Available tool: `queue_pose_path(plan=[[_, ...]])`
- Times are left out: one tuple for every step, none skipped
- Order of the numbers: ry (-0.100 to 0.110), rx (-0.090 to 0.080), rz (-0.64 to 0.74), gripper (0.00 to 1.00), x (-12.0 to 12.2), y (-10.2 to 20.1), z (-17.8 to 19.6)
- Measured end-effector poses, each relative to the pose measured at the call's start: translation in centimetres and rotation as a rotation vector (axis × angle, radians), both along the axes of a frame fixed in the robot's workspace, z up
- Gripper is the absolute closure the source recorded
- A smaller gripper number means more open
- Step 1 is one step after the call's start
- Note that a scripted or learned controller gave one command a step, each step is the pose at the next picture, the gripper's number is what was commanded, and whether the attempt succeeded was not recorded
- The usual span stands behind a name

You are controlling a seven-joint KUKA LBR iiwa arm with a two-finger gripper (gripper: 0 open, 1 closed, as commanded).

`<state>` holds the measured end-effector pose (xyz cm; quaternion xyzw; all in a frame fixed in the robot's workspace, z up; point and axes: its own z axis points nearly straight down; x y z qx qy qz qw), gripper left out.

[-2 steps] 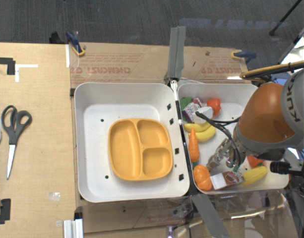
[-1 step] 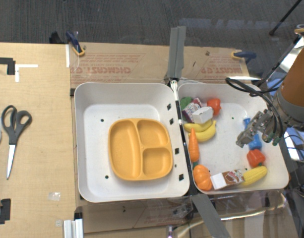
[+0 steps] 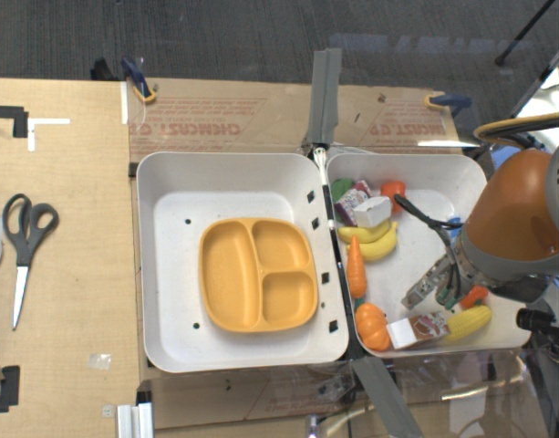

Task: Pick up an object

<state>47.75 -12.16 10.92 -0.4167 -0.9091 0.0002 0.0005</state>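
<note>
Reaching into the right bin [image 3: 416, 173], the gripper [image 3: 431, 286] hangs low near its front edge, grip impossible to judge, just beside a corn cob [image 3: 469, 320] and small box [image 3: 418, 328], with nothing visibly lifted and the pick apparently still ahead.

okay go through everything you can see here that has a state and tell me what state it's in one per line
divided yellow plate: upright, nothing in its compartments
scissors: closed, lying flat on the bench
banana: lying in the right bin
carrot: lying along that bin's left wall
gripper: low inside the right bin, above its toys
left bin: holds the plate
</note>
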Motion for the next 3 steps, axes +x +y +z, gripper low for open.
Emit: queue_pose_path(plan=[[-0.002, -0.002, 0.025, 1.0, 6.2, 2.9, 18.2], [0.001, -0.002, -0.077, 1.0, 4.0, 9.3, 16.8], [-0.002, -0.002, -0.176, 1.0, 9.9, 11.9, 20.4]])
